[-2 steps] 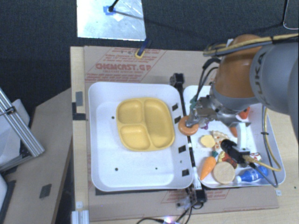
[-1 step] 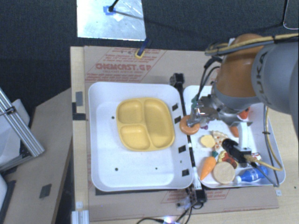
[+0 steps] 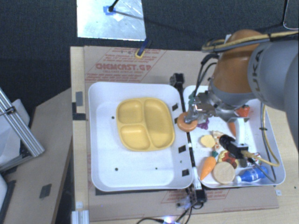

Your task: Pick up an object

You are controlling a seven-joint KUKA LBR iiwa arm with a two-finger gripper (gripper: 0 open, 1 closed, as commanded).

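Gripper (image 3: pixel 190 120): finger state hidden, cannot tell
Doughnut (image 3: pixel 185 122): directly under gripper, at right bin's (image 3: pixel 273 171) left wall

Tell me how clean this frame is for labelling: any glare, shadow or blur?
Camera view: the shiny metal sheet at the top glares; lighting on the yellow three-compartment plate is even and fairly sharp; the grey and orange arm shades the right white bin; the small toys there look soft and hard to separate.
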